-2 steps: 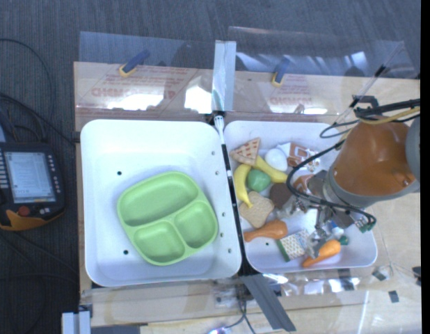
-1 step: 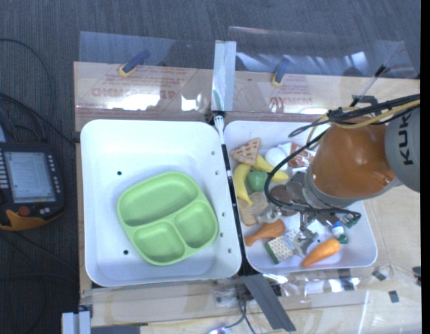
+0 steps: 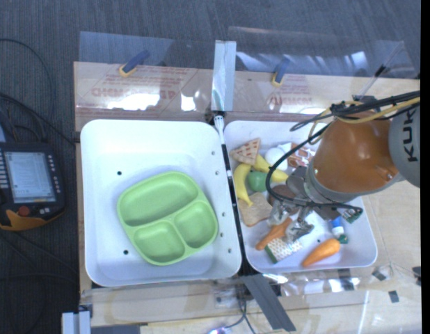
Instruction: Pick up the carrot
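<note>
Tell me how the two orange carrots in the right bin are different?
The carrot near the bin's front corner looks fatter and lies apart from the arm; the carrot further left is thinner and sits right under the tool. The fat one shows green at its right end. Both are orange and tilt the same way.

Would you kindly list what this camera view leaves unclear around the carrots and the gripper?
- Gripper: the arm's orange band above covers it; finger state unreadable.
- Upper carrot: its gripper-side end merges into clutter; contact unclear.
- Items in the right bin under the arm: hidden.
</note>
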{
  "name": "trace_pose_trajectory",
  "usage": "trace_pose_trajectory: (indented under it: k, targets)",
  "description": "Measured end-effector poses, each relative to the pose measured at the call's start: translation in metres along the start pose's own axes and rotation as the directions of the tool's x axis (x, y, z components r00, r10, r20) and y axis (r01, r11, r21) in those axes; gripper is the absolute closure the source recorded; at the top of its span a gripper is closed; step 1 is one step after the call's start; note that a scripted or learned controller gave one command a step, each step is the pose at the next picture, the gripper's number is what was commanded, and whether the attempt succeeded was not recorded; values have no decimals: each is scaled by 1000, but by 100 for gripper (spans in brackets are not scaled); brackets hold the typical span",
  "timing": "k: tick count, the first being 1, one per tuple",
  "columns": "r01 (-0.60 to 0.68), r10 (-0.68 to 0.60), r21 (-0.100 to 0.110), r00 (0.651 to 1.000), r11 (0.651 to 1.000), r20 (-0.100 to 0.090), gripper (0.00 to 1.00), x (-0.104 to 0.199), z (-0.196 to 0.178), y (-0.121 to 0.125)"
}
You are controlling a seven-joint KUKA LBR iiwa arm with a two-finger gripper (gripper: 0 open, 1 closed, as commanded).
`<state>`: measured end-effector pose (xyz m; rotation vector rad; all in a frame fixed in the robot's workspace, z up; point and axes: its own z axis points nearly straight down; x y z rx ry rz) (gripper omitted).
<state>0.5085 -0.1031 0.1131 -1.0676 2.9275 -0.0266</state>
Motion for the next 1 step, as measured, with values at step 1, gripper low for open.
trace_pose_trajectory:
  k: [1]
  targets:
    - [364, -364, -28, 931, 931, -4, 100, -22, -86, 42]
